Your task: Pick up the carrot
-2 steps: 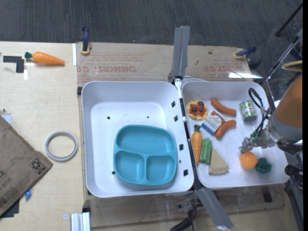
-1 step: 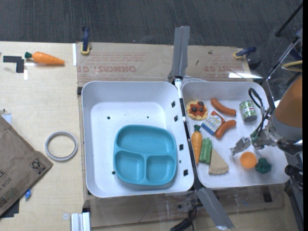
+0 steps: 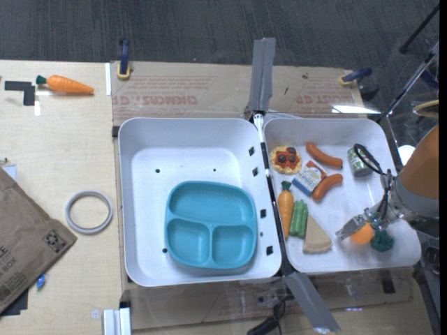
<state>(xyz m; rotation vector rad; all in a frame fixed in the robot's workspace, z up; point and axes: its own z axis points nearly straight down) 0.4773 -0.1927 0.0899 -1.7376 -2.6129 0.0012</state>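
Carrot [image 3: 285, 211], tapered and orange, lies in the right bin [image 3: 391, 259]; the gripper [image 3: 363, 227], angled low from the right, has its finger spread unclear beside a small orange object [image 3: 364, 236].

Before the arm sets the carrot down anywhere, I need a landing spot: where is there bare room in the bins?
Left bin: bare floor borders the blue tray behind and left. Right bin: crowded; carrot, sausages and gripper leave only a strip along the front wall.
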